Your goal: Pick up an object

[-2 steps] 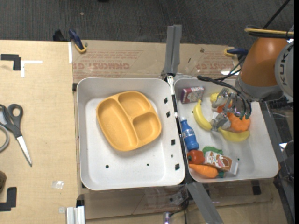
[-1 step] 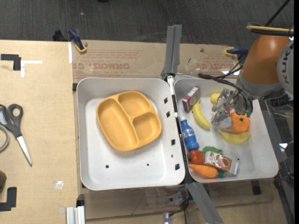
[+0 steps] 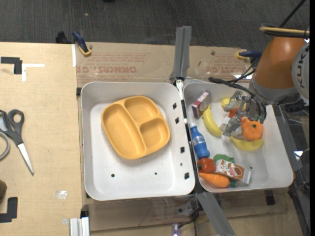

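Observation:
My gripper [image 3: 232, 123] is low in the right bin [image 3: 275, 177], coming in from the right under the grey and orange arm [image 3: 278, 65]. It hangs between a yellow banana [image 3: 211, 122] on its left and an orange toy fruit [image 3: 252, 130] on its right, which rests on a second yellow banana [image 3: 247, 144]. A small yellow piece [image 3: 226, 103] lies just behind the gripper. Nearer the front lie a blue bottle [image 3: 199, 142], a red tomato [image 3: 206, 164], an orange carrot [image 3: 214, 180] and a juice carton [image 3: 231, 169]. A purple box [image 3: 200, 103] stands at the back left.
The left bin [image 3: 93, 181] holds a yellow divided plate [image 3: 135, 127]. A ridge with black clips [image 3: 183, 132] separates the two bins. Scissors [image 3: 17, 136] lie on the wooden bench at far left. Cardboard [image 3: 123, 63] lies behind the bins.

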Controlling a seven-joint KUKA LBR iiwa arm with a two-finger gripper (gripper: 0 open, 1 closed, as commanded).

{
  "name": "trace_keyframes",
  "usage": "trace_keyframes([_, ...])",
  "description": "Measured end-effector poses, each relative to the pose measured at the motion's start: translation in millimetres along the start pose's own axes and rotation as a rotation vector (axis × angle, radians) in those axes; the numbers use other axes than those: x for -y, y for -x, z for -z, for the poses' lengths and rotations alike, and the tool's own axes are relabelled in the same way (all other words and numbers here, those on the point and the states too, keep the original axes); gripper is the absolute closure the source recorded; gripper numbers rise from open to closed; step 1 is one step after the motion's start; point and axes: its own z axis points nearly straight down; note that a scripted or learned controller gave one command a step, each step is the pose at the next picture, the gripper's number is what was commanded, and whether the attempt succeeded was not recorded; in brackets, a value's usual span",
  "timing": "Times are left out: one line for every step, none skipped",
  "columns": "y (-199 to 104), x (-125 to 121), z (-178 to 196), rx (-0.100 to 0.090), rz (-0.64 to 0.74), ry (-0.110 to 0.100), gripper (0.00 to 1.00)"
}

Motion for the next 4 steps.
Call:
trace_keyframes([-7, 44, -9, -0.001, 0.05, 0.001, 0.0])
trace_keyframes([-6, 44, 2, 0.005, 0.05, 0.001, 1.0])
trace_keyframes([-6, 26, 113, -0.002, -0.044, 0.002, 1.0])
trace_keyframes([-6, 26, 113, -0.003, -0.044, 0.002, 0.0])
